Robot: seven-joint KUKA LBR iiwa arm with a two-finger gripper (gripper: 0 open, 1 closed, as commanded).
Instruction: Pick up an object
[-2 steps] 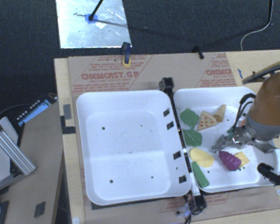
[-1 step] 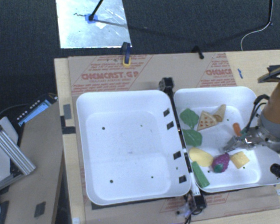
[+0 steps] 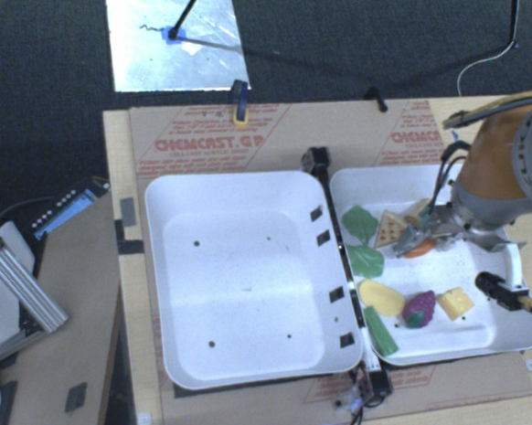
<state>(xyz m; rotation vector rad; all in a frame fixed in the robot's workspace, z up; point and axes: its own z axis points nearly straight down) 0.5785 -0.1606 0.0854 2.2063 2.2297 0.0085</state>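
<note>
From the overhead camera, two shallow white bins sit side by side on a cardboard-covered surface (image 3: 205,134). The left bin (image 3: 244,282) shows bare white floor. The right bin (image 3: 504,330) holds a scatter of small toy-like items.

The arm (image 3: 510,165), grey with its orange band, reaches in from the right and bends down over the upper middle of the right bin. Its gripper (image 3: 417,238) is low among the objects there, just beside a tan cracker-like piece (image 3: 388,228) and right over a small orange item (image 3: 419,250). Whether the fingers are released or clenched cannot be told, since the tool and the clutter blur together at this point, and nothing can be seen gripped.

Along the bin's left side lie a light green piece (image 3: 358,221) and, below it, a darker green piece (image 3: 367,262). Further down sit a yellow banana-like shape (image 3: 381,296), a long green piece (image 3: 380,330) against the left wall, a purple object (image 3: 419,308) and a pale yellow block (image 3: 455,303), the last two near each other and well apart from the gripper.
</note>
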